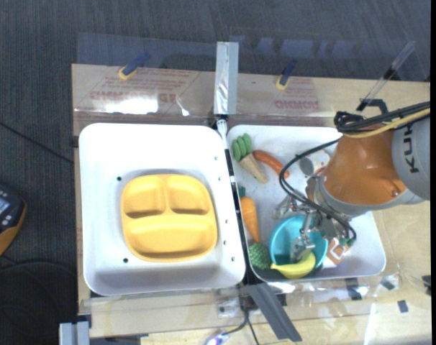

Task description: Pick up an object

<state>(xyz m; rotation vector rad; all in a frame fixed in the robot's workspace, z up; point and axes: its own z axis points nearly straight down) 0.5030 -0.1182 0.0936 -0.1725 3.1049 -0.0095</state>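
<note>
The arm (365,171) hides part of the right bin (376,257).

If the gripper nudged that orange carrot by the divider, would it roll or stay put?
The carrot is long, rounded and tapered, so it would probably roll, curving toward its thin end. It lies along the right bin's wall, which should stop it rolling left. It looks like smooth moulded plastic, so likely light, stiff and a bit slippery.

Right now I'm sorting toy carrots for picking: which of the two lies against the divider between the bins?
The plain orange carrot, lengthwise along the divider; the other carrot lies slanted farther back.
</note>
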